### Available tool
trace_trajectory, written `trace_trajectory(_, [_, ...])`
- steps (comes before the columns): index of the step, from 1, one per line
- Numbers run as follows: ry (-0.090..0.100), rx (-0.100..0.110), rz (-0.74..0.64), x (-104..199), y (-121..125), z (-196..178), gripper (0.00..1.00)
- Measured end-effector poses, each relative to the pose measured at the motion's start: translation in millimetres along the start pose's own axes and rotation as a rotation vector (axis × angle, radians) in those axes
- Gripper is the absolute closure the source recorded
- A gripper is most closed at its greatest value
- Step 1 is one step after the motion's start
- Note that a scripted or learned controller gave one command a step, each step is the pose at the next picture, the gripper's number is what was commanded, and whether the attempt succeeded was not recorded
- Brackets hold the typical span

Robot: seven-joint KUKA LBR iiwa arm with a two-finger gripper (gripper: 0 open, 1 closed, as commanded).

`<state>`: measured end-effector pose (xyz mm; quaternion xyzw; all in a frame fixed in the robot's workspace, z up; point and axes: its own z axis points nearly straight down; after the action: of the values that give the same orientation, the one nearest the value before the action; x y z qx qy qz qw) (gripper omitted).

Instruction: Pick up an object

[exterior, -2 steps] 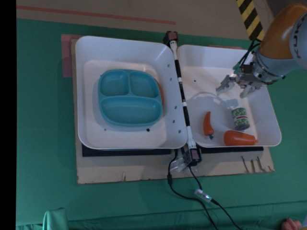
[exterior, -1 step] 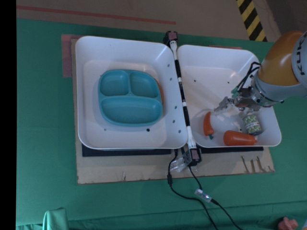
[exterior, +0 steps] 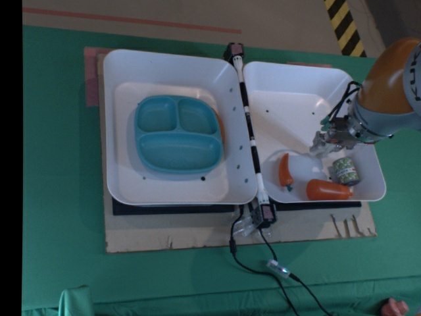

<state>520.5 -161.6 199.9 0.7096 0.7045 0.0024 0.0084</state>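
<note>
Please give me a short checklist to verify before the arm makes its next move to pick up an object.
1. Objects present in right bin: ok; small can, large carrot, small carrot.
2. End effector above right bin: ok.
3. End effector near the can: ok, just up-left of it.
4. Object already held: cannot tell.
5. Carrots apart from each other: ok.
6. Blue plate out of the way, in left bin: ok.

We've got a chunky arm [exterior: 388, 87] here: rounded orange band up top, pale grey shell underneath. Black cables loop down the side toward the wrist. The gripper [exterior: 327, 143] end looks like grey metal bits, though it's too blurry to say more.
</note>
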Motion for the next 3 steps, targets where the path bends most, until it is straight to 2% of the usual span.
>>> trace_trajectory(1, [0.005,0.012,-0.003,-26,15,-31,1.0])
trace_trajectory(2, [0.005,0.013,-0.004,-26,15,-31,0.0])
trace_trajectory(3, [0.005,0.012,-0.005,-25,83,4,0.0])
